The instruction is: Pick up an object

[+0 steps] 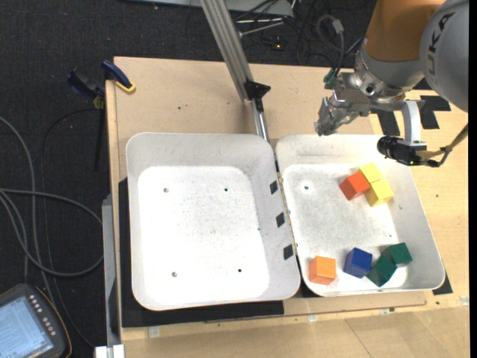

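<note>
My gripper (328, 124) hangs above the far edge of the right bin (328, 149), its fingers pointing down with nothing seen between them. In that bin, an orange-red block (354, 186) touches a yellow block (377, 187) near the far right. Along the near edge lie an orange cube (323, 268), a blue cube (358, 262) and two dark green blocks (390, 263) close together. All these blocks sit well apart from the gripper.
The left bin (200, 215) lies beside the right one, with black clips (281, 218) along the shared rim. A slanted metal pole (231, 39) rises behind the bins. Blue clamps (100, 80) sit at the bench's far left corner. Cables trail on the floor.
</note>
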